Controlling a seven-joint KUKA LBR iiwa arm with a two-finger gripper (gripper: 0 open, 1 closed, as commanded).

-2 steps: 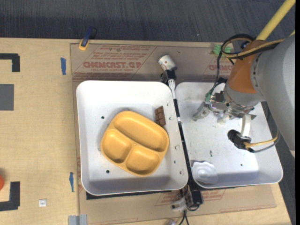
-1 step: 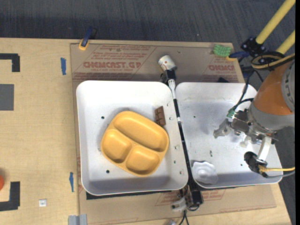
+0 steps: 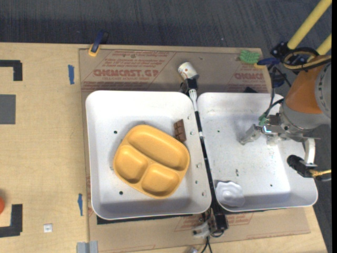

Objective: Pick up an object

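Nearest the camera, at the bottom edge of the right bin (image 3: 253, 207), lies a small clear plastic cup or lid (image 3: 229, 192), pale and crumpled-looking, tucked into the bin's 7 o'clock corner against the divider. We take it as the likeliest thing to pick, since it is the only loose item we see on that bin's floor.

From the cup, the gripper (image 3: 251, 134) sits toward 1 o'clock, near the middle of the same bin, low over the white floor. Put the other way, the cup lies at roughly 7 o'clock from the gripper, apart from it and not touching. We see nothing between the fingers; whether they are spread or closed we cannot tell, as they blur into the metal housing. The cup looks roundish, so we judge no long axis matters much for the approach.

Further out, the left bin (image 3: 100, 141) holds a yellow divided tray (image 3: 151, 159), three compartments, lying tilted with its long side running from 10 to 4 o'clock. A small brown block (image 3: 179, 130) rests just beside the tray's 1 o'clock edge, close to the divider. Both lie well apart from the gripper, at its 9 o'clock across the divider.

We judge the cup is the nearer target; the arm would need to travel down-left toward the bin's corner, where the walls may crowd the fingers.
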